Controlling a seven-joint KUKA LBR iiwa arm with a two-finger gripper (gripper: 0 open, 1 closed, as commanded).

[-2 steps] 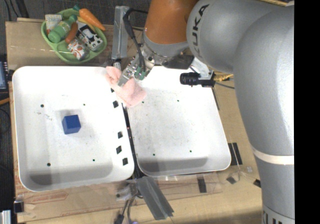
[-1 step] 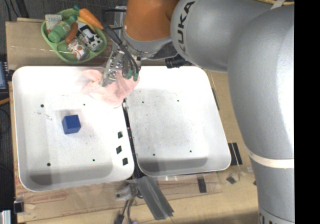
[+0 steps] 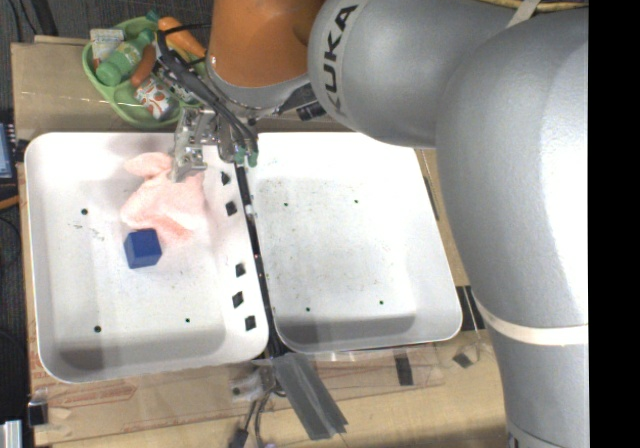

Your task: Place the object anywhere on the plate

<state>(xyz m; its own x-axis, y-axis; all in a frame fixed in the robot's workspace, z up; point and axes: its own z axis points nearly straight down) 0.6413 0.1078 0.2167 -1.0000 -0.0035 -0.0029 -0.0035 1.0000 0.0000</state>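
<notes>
A small blue block (image 3: 143,248) rests on the floor of the left bin (image 3: 60,336), left of centre. Just above and to its right lies a pale pink, crumpled-looking piece (image 3: 165,198), which I take for the plate. The block touches its lower edge but does not lie on it. My gripper (image 3: 208,158) hangs over the upper right part of the left bin, at the pink piece's upper right corner and close to the divider between the bins. Its fingers (image 3: 184,162) stand apart with nothing between them.
The right bin (image 3: 345,236) lies beside the left one, under the arm's wrist and orange band (image 3: 255,21). A green bowl (image 3: 125,71) with several small items stands behind the left bin's far edge. The arm's big grey body covers the right side.
</notes>
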